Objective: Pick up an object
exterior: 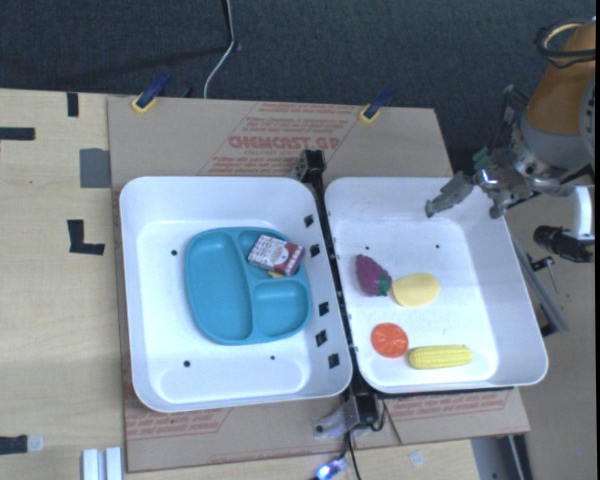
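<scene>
Two white bins sit on cardboard over a wooden bench, dark carpet behind. Gripper hovers at the right bin's far-right corner; can't tell its state.

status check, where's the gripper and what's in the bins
Gripper above right bin's far edge, holding nothing. Eggplant, lemon, tomato, corn untouched. Path clear.

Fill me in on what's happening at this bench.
The gripper hangs over the right bin's far right corner with nothing between its fingers. In that bin lie a purple eggplant, a yellow lemon, a tomato and a corn cob. The left bin holds a blue tray bearing a small carton.
</scene>
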Robot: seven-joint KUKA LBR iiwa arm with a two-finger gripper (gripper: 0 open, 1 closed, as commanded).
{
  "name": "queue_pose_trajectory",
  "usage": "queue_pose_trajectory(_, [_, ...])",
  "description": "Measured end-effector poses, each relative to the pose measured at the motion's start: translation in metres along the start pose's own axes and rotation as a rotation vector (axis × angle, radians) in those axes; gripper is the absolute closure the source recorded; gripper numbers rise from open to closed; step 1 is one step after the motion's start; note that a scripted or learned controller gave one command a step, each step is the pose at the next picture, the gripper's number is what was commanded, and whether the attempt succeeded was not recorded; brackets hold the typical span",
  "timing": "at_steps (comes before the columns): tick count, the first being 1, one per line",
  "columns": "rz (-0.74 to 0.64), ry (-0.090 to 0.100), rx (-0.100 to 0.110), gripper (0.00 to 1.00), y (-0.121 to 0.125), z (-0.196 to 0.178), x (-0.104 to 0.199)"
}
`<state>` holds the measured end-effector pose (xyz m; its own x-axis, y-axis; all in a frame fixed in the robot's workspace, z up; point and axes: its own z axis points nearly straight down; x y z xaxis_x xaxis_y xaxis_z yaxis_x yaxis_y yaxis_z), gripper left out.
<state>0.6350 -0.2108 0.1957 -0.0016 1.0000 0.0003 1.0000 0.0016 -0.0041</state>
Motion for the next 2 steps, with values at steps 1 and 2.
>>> queue_pose_trajectory(1, [0.0, 0.001, 0.006, 0.0, 0.0, 0.066, -0.002])
queue_pose_trajectory(2, [-0.001, -0.002, -0.001, 0.0, 0.0, 0.115, -0.002])
